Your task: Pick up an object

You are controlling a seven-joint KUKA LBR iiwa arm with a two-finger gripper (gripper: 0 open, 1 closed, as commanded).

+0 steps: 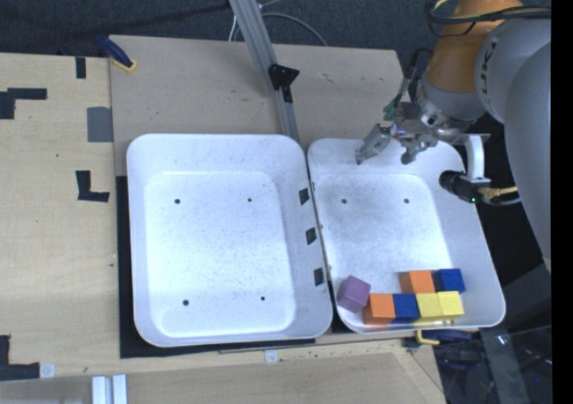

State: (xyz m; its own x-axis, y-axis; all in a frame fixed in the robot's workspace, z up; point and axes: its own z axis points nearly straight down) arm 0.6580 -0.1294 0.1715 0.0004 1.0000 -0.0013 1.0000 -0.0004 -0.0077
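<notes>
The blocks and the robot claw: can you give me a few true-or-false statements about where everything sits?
1. All the blocks lie in the right bin. True.
2. The purple block sits at the left end of the cluster. True.
3. The gripper holds a yellow block. False: nothing is between its fingers; the yellow blocks lie in the bin.
4. The gripper hangs over the left bin. False: it is above the right bin's far edge.
5. The blocks are at the bin's near end. True.
</notes>
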